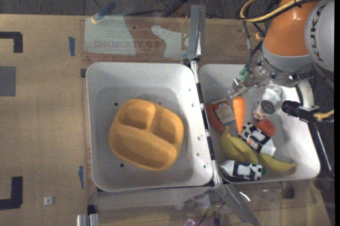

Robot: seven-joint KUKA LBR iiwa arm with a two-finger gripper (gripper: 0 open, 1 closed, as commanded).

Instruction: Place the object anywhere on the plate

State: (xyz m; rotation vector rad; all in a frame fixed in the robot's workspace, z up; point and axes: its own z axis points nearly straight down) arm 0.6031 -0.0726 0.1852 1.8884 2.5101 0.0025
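I cannot tell my gripper's (240,83) state; crowded near the carrot (239,112), it may catch the banana (249,153) instead.

Grey arm (321,28), orange band, yellow cables

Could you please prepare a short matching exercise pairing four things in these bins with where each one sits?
Things:
1. yellow sectioned plastic plate
2. orange toy carrot
3. yellow toy banana
4. black-and-white cow-patterned carton

Places:
A. right bin's near edge
B. just under the gripper
C. alone in the left bin
D. between carrot and carton

Pairs: 1-C, 2-B, 3-D, 4-A
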